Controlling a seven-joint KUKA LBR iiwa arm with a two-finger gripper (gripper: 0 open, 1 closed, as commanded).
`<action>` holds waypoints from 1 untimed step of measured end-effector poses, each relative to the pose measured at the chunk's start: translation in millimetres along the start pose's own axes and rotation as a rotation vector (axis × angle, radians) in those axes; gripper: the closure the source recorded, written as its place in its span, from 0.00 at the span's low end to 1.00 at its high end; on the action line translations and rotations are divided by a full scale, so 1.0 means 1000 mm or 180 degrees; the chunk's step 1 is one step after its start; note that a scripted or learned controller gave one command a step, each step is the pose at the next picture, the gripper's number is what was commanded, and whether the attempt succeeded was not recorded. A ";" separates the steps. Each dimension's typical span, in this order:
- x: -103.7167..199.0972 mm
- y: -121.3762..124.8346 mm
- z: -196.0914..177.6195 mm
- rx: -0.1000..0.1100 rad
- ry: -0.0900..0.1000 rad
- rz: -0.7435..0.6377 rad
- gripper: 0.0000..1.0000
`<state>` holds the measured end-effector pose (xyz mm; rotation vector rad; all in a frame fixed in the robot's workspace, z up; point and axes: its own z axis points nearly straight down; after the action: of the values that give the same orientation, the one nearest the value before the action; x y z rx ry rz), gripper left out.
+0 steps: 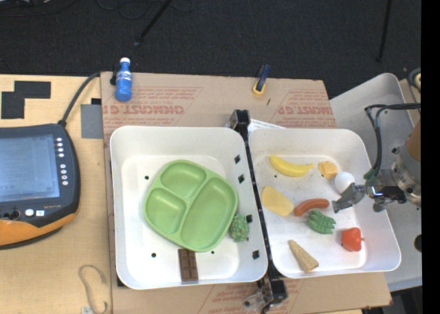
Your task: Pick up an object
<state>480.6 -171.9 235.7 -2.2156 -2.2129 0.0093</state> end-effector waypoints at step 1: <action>0.000 0.002 -0.004 -0.0025 -0.0005 -0.0004 0.00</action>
<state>482.3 -172.3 239.8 -2.2192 -2.2188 0.0021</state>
